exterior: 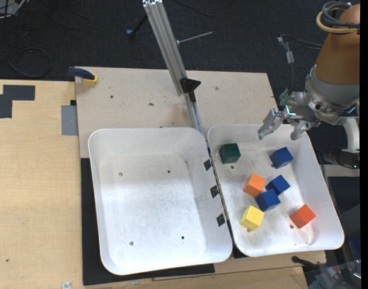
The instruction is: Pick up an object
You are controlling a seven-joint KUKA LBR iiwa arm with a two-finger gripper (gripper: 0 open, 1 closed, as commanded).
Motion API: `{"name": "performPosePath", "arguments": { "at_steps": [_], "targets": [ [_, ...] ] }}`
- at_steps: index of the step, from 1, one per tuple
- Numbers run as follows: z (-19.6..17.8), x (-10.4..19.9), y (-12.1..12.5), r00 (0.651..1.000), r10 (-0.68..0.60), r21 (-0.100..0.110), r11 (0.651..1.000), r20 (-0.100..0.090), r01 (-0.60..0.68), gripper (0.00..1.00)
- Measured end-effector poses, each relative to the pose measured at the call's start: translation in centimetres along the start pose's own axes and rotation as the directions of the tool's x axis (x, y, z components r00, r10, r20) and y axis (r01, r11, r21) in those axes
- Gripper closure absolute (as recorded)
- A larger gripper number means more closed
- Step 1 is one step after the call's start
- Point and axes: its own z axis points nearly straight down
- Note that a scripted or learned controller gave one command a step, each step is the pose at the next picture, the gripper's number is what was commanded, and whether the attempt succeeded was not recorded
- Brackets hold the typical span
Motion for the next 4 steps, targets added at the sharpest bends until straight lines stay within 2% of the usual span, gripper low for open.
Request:
{"name": "performPosePath", "arguments": {
  "at_steps": [1,3,4],
  "targets": [
    [-0.2,-0.1,0.1,1.0,0.001,-0.004,1.0,0.001,-0.001,0.0],
    [10.3,0.3,1.3,1.0,0.0,0.001,1.0,0.0,0.0,0.0],
    [15.2,0.4,0.3,1.0,0.002,0.002,1.0,0.0,-0.002,0.0]
  ]
}}
